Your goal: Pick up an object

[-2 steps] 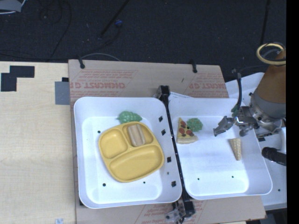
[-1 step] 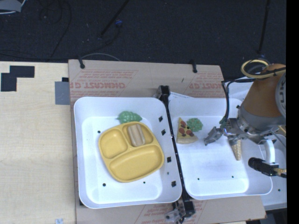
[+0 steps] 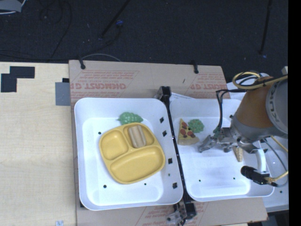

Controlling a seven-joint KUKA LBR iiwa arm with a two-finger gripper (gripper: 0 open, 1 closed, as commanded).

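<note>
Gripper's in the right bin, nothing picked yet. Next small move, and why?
Probably a short slide toward the view's left, to centre over the triangular pizza-slice toy. The gripper sits low in the right white bin, just beside that slice and apart from it, with nothing visibly held. The green leafy toy lies right behind the slice, so a centred approach matters.

One fixed camera overhead — looking down at a slant on both white bins, moderately near.

We see a pale wooden bench with a printed cardboard sheet laid over it. Beyond lies dark carpeted floor, crossed by loose black cables.
</note>
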